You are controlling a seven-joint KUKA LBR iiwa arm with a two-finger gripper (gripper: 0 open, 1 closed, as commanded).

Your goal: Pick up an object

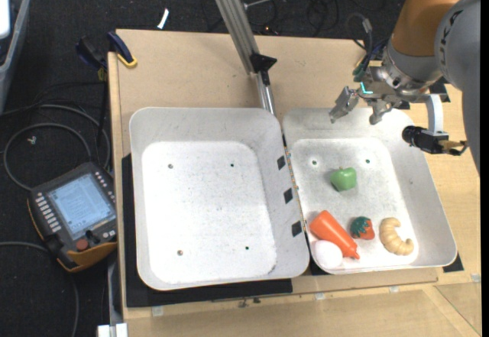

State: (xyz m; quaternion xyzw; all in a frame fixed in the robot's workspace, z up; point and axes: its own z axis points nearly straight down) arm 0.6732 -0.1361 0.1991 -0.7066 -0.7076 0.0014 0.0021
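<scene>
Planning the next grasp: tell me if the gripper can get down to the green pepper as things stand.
Probably yes. The green pepper lies alone in the right bin, apart from the other items, and the gripper hovers above with nothing between.

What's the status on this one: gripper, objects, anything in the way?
Gripper open, above right bin's far edge, holding nothing. Green pepper, carrot, egg, strawberry, croissant all lying in that bin. Nothing blocking the pepper.

Matt speckled bins (206, 251) (wooden bench (183, 68)).
</scene>
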